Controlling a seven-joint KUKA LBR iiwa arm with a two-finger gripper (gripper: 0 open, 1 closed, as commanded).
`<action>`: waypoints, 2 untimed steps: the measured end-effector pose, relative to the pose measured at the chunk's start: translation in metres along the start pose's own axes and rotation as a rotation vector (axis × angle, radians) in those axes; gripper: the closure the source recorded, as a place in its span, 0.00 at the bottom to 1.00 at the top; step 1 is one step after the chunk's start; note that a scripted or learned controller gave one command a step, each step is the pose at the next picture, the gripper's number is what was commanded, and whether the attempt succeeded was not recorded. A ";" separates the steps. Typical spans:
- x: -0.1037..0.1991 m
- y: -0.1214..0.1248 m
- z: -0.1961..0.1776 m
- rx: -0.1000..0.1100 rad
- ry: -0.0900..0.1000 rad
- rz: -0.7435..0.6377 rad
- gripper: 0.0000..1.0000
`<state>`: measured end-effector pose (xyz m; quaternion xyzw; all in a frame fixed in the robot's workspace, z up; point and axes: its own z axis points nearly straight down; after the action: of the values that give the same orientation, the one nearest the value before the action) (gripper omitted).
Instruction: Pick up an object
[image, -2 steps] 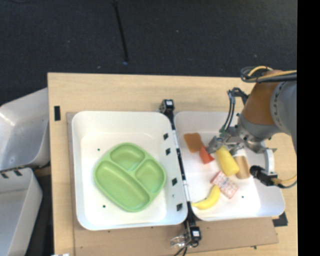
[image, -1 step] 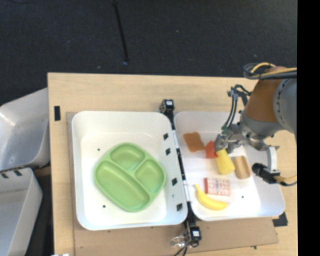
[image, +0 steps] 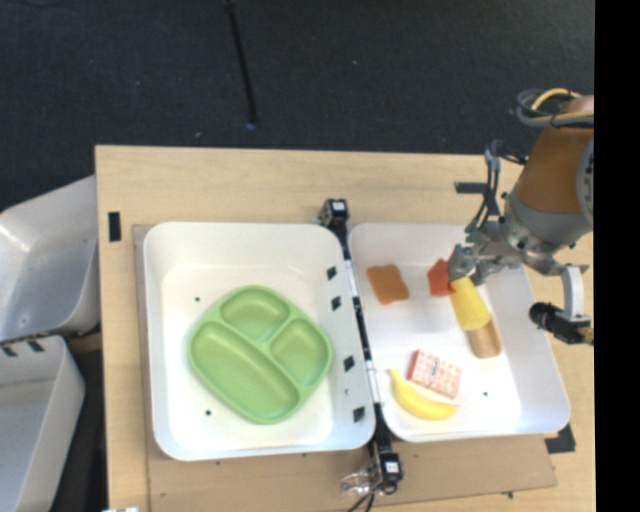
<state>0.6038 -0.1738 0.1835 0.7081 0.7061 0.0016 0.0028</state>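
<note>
The right bin (image: 530, 400) holds a brown toast-like piece (image: 388, 284), a small red block (image: 439, 278), a yellow bottle with a brown end (image: 472, 312), a red-and-white box (image: 434, 373) and a yellow banana (image: 420, 398). My gripper (image: 473, 262) reaches in from the right at the bin's far side. It hangs just over the top end of the yellow bottle, right beside the red block. I see nothing lifted off the bin floor.
In the left bin (image: 165, 300) lies a green divided plate (image: 260, 352). A black-clipped divider (image: 352, 320) separates the two bins. The grey and orange arm (image: 550, 190) occupies the right bin's far right corner. White containers stand off the bench at left.
</note>
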 end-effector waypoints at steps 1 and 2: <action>-0.009 0.009 -0.056 -0.001 -0.001 -0.006 1.00; -0.011 0.010 -0.084 0.002 0.001 -0.005 1.00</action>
<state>0.6128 -0.1842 0.2674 0.7064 0.7078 0.0010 0.0018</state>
